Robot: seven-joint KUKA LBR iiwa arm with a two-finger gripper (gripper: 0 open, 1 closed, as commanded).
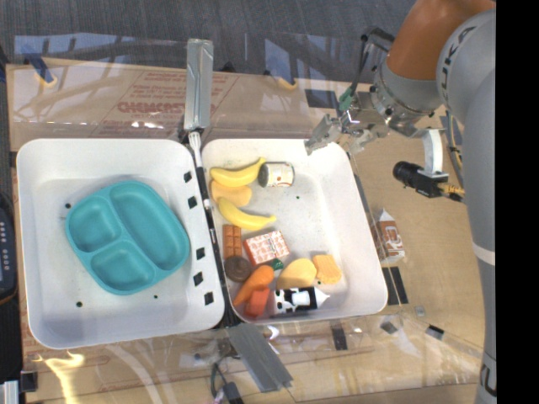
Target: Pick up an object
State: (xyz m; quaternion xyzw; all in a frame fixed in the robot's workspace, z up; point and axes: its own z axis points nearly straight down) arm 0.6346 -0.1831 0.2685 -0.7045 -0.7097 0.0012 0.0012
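Note:
The right bin (pixel 349 225) holds toy food. Two yellow bananas (pixel 237 175) (pixel 245 216) lie at its far left, with a small cylinder (pixel 277 175) beside the upper one. Nearer the front are a chocolate bar (pixel 232 241), a red-and-white box (pixel 266 247), a carrot (pixel 252 285), a yellow fruit (pixel 296 272), an orange block (pixel 328 269) and a black-and-white carton (pixel 296 300). My gripper (pixel 337 137) hangs above the bin's far right corner, open, with nothing between its fingers.
The left bin (pixel 42 192) holds a teal divided plate (pixel 126 236). A small brown packet (pixel 390 236) lies on the bench just right of the right bin. A grey bar (pixel 199 82) stands behind the seam between the bins.

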